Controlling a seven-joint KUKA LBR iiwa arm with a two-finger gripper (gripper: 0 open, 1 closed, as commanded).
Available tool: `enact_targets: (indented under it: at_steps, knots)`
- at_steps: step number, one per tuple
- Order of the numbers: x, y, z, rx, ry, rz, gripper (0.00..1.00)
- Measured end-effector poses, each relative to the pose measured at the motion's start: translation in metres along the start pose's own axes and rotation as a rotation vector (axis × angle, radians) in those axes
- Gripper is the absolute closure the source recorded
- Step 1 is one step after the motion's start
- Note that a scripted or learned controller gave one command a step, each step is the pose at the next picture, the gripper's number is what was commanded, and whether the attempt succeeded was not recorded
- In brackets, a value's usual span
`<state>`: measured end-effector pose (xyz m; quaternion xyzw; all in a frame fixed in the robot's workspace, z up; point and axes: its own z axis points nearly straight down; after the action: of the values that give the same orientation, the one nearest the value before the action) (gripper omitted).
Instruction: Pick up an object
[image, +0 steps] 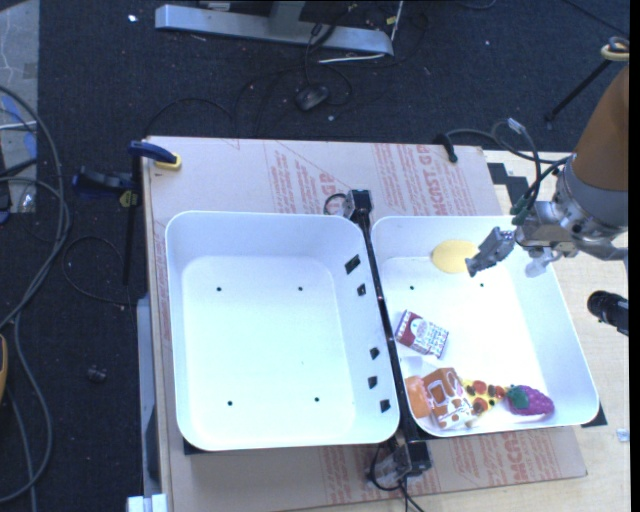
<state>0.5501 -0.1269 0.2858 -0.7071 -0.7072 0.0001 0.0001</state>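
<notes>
The right bin (560, 330) holds a flat yellow object (453, 256) near its back wall, a small red and white carton (421, 334) in the middle, an orange and white box (442, 397) at the front, and a purple and green toy (528, 401) with small coloured bits beside it. My gripper (487, 252) hangs over the back of the right bin, just right of the yellow object and above it. Nothing shows between its dark fingers.
The left bin (190, 300) stands beside the right one, with a black clip rail (375, 300) between them. Both rest on a cardboard sheet (300, 170). Cables and a metal stand (270, 25) lie on the dark floor behind.
</notes>
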Motion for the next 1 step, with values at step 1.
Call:
enact_targets:
  at_steps: [1]
  knots:
    - [-0.0045,-0.0421,0.0331,0.003,0.0,0.002,0.0]
